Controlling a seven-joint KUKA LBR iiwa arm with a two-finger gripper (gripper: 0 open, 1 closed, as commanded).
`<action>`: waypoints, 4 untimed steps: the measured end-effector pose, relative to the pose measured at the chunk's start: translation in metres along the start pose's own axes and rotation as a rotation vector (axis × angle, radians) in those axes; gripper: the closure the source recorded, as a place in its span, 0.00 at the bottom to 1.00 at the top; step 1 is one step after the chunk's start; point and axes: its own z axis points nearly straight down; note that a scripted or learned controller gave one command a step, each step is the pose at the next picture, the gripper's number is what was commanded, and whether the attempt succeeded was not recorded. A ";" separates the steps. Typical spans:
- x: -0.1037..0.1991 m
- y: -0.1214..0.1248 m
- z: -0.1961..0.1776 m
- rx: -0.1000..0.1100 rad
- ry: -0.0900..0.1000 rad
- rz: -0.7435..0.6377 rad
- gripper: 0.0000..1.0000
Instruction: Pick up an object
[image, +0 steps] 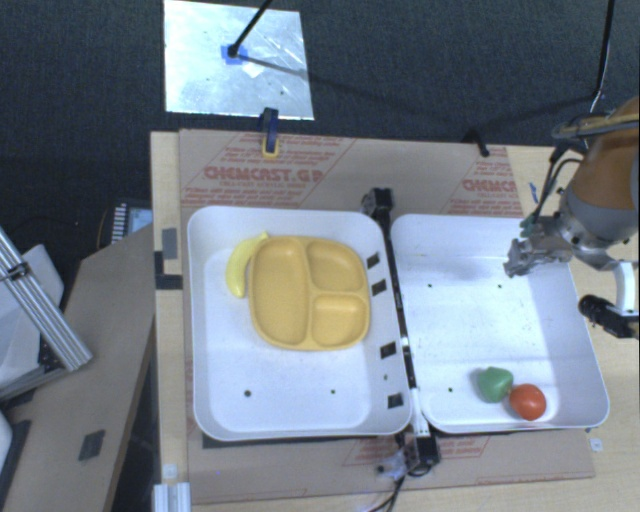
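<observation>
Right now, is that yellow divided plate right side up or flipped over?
Right side up: the yellow divided plate shows its three hollow compartments facing upward.

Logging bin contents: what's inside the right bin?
In the right bin, a green object and a red one touch near its front corner. The tool covers part of the far-right floor.

Left bin (210, 400): holds a divided tray (306, 292), with a banana (240, 263) touching the tray's left edge.
Right bin (480, 300): holds a pepper (492, 383) and a tomato (528, 402) side by side in the near right corner.
Gripper (522, 258): above the right bin's far right part.
</observation>
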 end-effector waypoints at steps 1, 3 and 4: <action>0.002 -0.001 -0.065 -0.001 0.000 -0.002 1.00; 0.065 -0.009 -0.080 0.008 0.005 -0.006 1.00; 0.115 -0.022 -0.087 0.007 0.005 -0.005 1.00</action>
